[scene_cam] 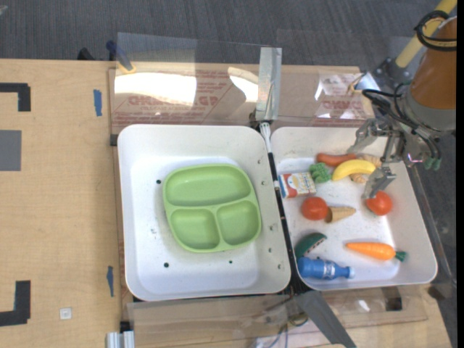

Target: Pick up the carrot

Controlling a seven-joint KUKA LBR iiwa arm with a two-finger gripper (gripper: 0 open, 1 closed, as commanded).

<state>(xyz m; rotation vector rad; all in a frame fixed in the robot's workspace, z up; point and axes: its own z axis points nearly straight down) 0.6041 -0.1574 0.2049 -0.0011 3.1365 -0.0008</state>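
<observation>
Right bin (428, 256), near edge: blue bottle (324, 270) lying on its side, a dark green item (310, 242) just behind it. Carrot (371, 250), orange with a green tip, lies flat toward the near right, apart from its neighbours and so open to a grasp from above. Middle row: red tomato (315, 208), cone-shaped piece (341, 212), second red fruit (379, 204). Far row: small carton (296, 185), broccoli (320, 172), banana (354, 169), a reddish-orange piece (336, 159). Gripper (382, 167): fingers spread, nothing between them, poised over the far right of this bin, well short of the carrot. Left bin (138, 216): green divided plate (212, 207), centred.
</observation>
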